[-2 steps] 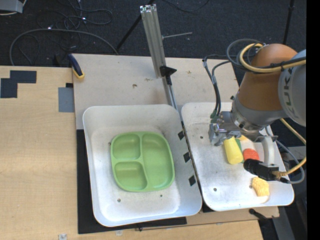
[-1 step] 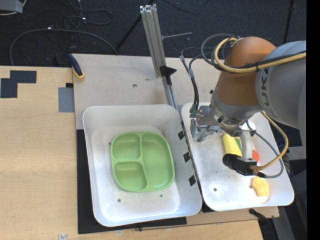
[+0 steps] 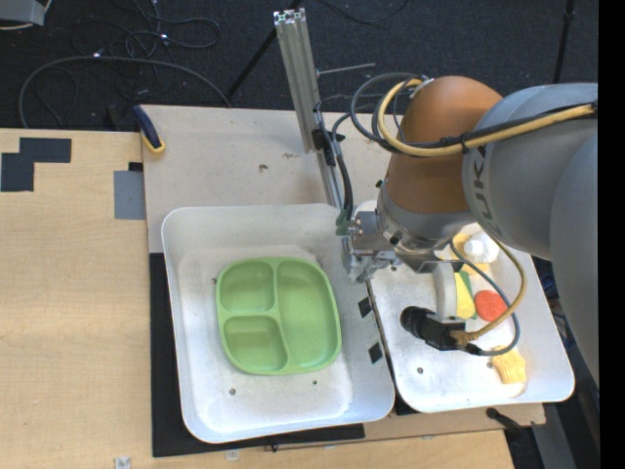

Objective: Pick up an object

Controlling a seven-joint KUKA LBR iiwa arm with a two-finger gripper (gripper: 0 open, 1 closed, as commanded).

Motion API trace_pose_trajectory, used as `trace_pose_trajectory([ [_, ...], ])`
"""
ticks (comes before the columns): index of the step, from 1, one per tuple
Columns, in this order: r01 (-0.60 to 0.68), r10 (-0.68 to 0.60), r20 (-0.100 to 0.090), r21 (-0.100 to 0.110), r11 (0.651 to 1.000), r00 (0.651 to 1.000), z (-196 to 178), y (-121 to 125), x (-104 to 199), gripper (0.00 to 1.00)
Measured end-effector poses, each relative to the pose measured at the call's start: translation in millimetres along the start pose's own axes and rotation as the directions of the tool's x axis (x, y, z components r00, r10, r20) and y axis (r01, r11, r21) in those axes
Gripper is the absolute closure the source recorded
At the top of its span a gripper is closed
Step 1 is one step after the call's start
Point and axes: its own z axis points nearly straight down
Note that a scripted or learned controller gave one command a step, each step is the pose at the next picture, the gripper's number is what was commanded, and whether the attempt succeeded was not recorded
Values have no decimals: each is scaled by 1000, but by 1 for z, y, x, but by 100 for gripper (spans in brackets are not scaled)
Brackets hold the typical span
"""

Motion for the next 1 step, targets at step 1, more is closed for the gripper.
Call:
trace_pose_trajectory([
  [1, 0, 0, 1, 2, 1000, 1000, 12, -1, 53, 100],
])
